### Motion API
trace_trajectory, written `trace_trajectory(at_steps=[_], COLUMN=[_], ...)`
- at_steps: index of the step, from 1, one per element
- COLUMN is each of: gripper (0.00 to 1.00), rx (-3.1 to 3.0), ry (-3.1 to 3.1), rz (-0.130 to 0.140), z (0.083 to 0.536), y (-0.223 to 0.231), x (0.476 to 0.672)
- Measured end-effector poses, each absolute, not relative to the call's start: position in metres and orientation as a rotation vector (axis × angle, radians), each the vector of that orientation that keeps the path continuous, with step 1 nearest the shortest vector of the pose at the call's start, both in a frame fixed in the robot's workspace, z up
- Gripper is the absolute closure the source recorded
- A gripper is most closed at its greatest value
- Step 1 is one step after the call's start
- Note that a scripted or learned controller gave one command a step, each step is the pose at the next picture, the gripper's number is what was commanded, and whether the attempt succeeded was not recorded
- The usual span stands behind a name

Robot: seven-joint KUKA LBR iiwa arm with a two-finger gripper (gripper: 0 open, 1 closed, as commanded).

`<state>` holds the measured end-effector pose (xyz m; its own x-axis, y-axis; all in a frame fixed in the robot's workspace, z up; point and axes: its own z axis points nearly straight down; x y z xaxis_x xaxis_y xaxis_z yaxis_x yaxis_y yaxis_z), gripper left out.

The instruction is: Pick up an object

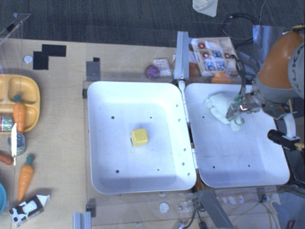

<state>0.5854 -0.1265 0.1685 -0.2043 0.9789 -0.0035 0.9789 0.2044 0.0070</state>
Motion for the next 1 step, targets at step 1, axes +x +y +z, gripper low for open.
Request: trace_trajectory(at_steps=[1], gripper=[1.0], rx=[2.235], ry=[2.197], rz=[0.004], z=[0.2048], y=[-0.1739], x=[0.5685])
